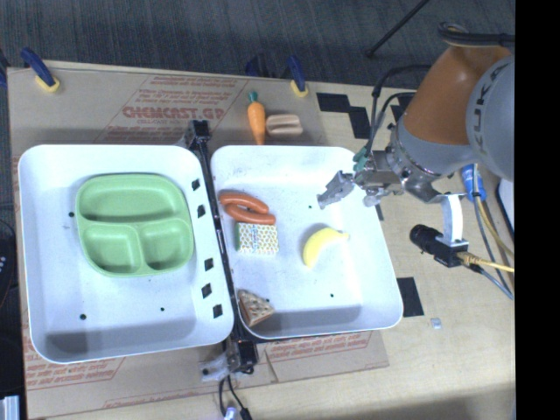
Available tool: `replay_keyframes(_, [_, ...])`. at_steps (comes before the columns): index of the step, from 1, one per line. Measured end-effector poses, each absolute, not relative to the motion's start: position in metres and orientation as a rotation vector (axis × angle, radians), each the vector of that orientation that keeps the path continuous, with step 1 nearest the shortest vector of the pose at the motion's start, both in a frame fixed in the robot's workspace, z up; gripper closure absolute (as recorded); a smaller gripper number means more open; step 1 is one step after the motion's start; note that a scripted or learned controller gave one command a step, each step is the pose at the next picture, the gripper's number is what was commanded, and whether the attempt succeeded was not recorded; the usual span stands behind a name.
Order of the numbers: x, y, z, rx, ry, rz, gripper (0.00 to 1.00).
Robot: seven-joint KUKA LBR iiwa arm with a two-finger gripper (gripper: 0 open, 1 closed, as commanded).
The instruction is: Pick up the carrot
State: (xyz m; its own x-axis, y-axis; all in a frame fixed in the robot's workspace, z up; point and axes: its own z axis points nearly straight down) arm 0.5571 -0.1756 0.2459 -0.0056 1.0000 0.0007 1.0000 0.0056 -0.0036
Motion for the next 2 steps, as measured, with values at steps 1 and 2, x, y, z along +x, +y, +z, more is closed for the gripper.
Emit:
replay_keyframes(1, [0.584, -0.211, 0.321, -2.295, -2.143, 0.002, 0.00])
replay_keyframes(2, [0.547, -0.191, 0.212, -2.707, -1.584, 0.004, 0.00])
